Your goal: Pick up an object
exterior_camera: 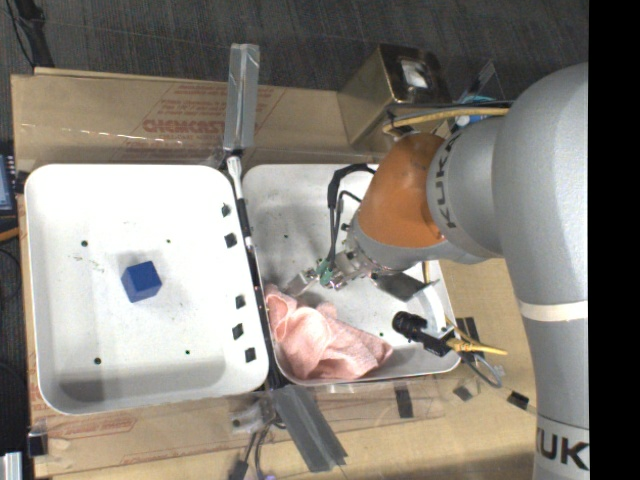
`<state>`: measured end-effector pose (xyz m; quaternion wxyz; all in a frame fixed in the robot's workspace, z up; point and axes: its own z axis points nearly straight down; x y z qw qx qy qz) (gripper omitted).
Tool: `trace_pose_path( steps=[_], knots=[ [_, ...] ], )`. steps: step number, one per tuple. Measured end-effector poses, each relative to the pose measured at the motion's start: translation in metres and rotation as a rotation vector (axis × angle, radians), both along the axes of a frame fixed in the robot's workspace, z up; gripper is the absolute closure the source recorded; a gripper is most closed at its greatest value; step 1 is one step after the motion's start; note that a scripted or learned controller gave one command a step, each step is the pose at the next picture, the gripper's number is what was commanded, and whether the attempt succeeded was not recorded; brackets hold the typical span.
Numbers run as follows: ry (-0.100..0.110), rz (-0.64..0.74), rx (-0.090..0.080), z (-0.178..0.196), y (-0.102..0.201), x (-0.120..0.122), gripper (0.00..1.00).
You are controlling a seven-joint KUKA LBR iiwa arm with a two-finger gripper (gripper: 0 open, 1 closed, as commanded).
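Two bins stand on the counter: a blue cube lies in the left bin, a pink cloth in the right bin. The end effector hangs at 12 o'clock of the cloth; how it is set, I cannot tell. Descending here, it may miss the cloth and meet bare floor.

A cardboard-covered bench with two shallow white bins, left bin beside right bin.

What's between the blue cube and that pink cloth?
In the camera view, bare white bin floor, then the two bins' adjoining walls with black clips, separate the blue cube from the pink cloth.
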<state>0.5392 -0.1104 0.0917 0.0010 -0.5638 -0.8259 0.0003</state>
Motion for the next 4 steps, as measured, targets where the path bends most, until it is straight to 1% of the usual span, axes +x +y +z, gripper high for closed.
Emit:
trace_pose_path(
  steps=[1, 2, 3, 4],
  knots=[
    [0.000, -0.199, -0.002, 0.000, 0.009, 0.042, 0.00],
    [0.001, -0.088, 0.000, 0.000, -0.012, -0.024, 0.00],
    [0.000, -0.085, 0.000, 0.010, -0.013, -0.023, 1.00],
    [0.000, -0.084, 0.000, 0.010, -0.013, -0.023, 0.00]
  ],
)
